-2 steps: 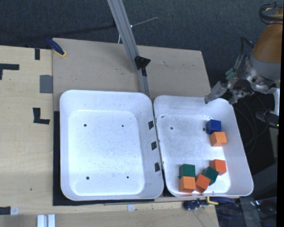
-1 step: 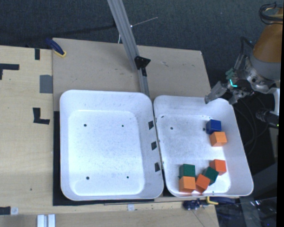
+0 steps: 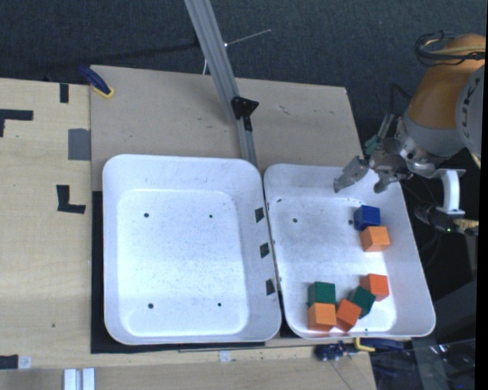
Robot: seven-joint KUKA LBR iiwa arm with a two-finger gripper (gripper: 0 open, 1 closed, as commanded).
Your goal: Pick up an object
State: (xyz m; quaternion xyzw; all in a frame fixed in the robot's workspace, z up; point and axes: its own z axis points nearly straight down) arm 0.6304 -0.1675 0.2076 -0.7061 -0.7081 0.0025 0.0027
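seven blocks counted: all lie in the right bin (image 3: pixel 284 232); none is lifted.
left bin (image 3: pixel 115 226): on the desk (image 3: pixel 35 223), just beside the right bin, rims touching or nearly so.
green block (image 3: pixel 323 291): near edge of the right bin, with an orange block (image 3: pixel 322 315) touching it on the near side.
cluster: second orange block (image 3: pixel 348 313), dark green block (image 3: pixel 362 301) and third orange block (image 3: pixel 376 284) run on a slant up and to the right, each touching the next as far as i can tell.
blue block (image 3: pixel 369 215): far half of the right bin; fourth orange block (image 3: pixel 375 238) sits just beside it, nearer the camera.
orientation: blocks look roughly cubic, so no clear long axis; blue one sits near square to the bin walls, the cluster blocks are turned at angles.
hand (image 3: pixel 362 177): over the far right part of the right bin, fingers spread apart, nothing between them; raised above the bin floor, judging by the slant.
progress: judged early; approach only, no grasp made.
left to do: descend on a block, close, lift clear.
likely target: blue block, nearest the hand — a guess.
risk: orange neighbour close alongside may be nudged.
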